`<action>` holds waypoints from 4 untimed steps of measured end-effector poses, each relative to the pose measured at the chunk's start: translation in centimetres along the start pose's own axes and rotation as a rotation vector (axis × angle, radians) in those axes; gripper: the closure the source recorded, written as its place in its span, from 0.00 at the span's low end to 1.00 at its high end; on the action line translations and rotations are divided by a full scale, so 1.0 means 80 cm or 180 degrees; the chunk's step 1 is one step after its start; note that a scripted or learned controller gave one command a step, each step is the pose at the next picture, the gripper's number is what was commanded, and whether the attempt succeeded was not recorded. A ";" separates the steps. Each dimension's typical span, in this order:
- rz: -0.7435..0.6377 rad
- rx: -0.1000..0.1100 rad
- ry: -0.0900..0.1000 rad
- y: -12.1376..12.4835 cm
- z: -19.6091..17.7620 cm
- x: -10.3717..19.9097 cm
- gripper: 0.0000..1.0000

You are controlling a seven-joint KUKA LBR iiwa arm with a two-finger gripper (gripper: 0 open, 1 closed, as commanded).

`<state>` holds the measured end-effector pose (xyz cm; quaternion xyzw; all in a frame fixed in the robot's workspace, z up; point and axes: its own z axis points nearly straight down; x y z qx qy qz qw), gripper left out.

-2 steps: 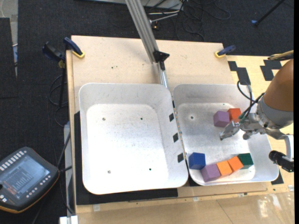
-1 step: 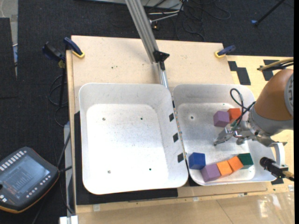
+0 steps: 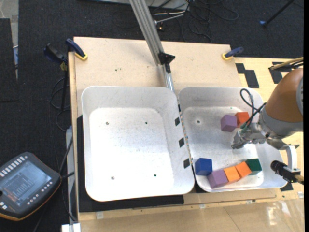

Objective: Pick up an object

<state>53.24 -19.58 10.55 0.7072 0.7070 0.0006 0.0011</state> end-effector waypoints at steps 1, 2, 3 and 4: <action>-0.0010 -0.0015 -0.0006 0.001 -0.079 0.002 1.00; -0.0015 -0.0014 -0.0006 0.001 -0.139 0.012 1.00; -0.0010 -0.0016 -0.0011 0.001 -0.208 -0.001 1.00; -0.0011 0.0000 -0.0003 0.002 -0.216 -0.001 1.00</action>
